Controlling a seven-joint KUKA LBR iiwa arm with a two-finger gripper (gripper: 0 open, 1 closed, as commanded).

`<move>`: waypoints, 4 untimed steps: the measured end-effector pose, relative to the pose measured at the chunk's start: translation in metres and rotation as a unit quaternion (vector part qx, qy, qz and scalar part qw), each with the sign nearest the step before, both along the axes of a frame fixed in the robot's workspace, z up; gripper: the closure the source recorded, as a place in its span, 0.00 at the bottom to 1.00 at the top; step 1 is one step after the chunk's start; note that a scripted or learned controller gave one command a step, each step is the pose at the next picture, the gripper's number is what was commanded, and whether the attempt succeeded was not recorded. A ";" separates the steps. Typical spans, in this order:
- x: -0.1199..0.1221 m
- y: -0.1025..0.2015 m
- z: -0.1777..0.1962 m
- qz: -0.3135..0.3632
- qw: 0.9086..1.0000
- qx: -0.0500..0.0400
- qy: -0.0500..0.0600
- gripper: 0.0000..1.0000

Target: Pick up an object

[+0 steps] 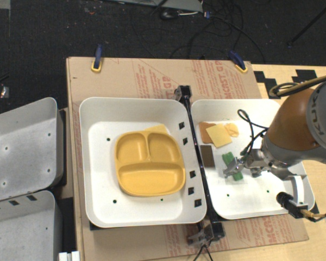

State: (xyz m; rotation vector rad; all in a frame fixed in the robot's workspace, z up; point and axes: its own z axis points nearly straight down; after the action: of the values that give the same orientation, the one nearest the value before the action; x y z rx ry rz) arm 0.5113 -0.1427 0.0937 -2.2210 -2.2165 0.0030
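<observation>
The arm [301, 126] reaches in from the right edge of the view, its orange band turned up toward the camera and the grey casing curving away to the right. The wrist bends down and leftward, low over the scene. The gripper [232, 169] sits at the end of it, metal and pale grey, pointing left. A black cable [249, 125] loops off the wrist and arcs up and over to the left. Whether the jaws are parted or closed cannot be made out from this angle.
</observation>
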 end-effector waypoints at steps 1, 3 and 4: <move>0.001 0.000 0.013 -0.001 1.000 0.000 -0.002 1.00; 0.003 0.016 0.128 0.003 1.000 -0.001 -0.005 1.00; 0.004 0.016 0.161 0.002 1.000 -0.001 -0.004 1.00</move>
State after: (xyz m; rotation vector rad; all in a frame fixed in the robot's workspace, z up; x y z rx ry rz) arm 0.5157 -0.1264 0.2546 -2.2214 -2.2279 -0.0036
